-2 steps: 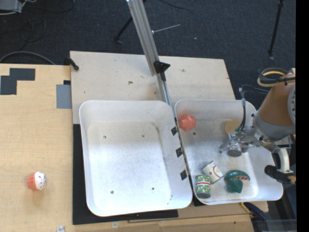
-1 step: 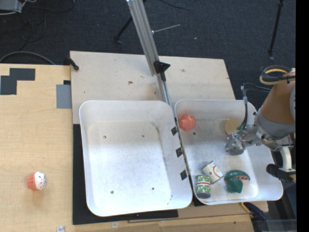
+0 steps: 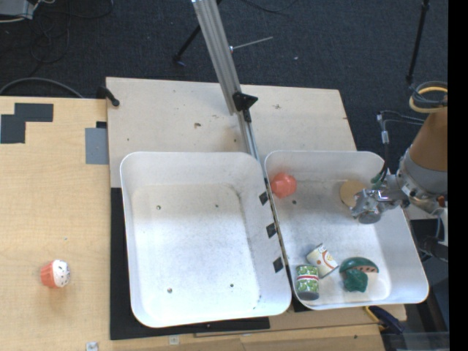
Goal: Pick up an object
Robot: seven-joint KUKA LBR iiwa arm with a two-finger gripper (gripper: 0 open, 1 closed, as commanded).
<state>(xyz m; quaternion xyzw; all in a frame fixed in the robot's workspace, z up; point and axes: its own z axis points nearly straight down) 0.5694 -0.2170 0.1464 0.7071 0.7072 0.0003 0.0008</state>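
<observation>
In the right bin [image 3: 409, 269], near its far right side, the gripper [image 3: 368, 209] hangs beside a tan disc [image 3: 351, 192]; whether it is open or closed cannot be told. A small cup [image 3: 321, 259] lies tipped at the near end, long axis slanting, between a green can [image 3: 307, 281] and a green toy [image 3: 357, 273]. A red ball [image 3: 284, 185] sits by the divider.

Camera: just one, fixed above the bench [image 3: 219, 108], so no second view to overlap with.
Angle: looks down at a slant, with dark floor showing past the bench's far edge.
Distance: pretty far back, both bins fit, left bin [image 3: 146, 170] and right bin [image 3: 409, 269].
Arm side: the arm [image 3: 431, 152] comes in from the view's right.
</observation>
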